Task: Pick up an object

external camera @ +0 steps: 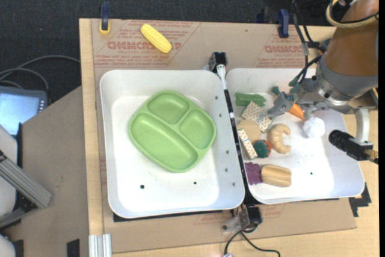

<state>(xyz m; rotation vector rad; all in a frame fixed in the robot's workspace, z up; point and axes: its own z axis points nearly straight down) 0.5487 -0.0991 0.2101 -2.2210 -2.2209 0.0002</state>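
The right bin [337,185] holds several small toy foods: a croissant [278,136], a tan bread loaf [275,176], purple grapes [252,173], a green piece [249,97], a patterned wafer [255,115], a white lump [313,126] and an orange piece [296,110]. My gripper [287,103] hangs low over the back of this bin, right beside the orange piece and just above the croissant. The grey wrist and orange band rise behind it at the right. Whether anything is held is hidden.
In the left bin [120,93] lies a green divided plate [173,129]. A yellow corn cob [156,38] lies on the cardboard behind that bin. A black part [346,142] juts over the right bin's right side. A black clip [218,59] sits between the bins.
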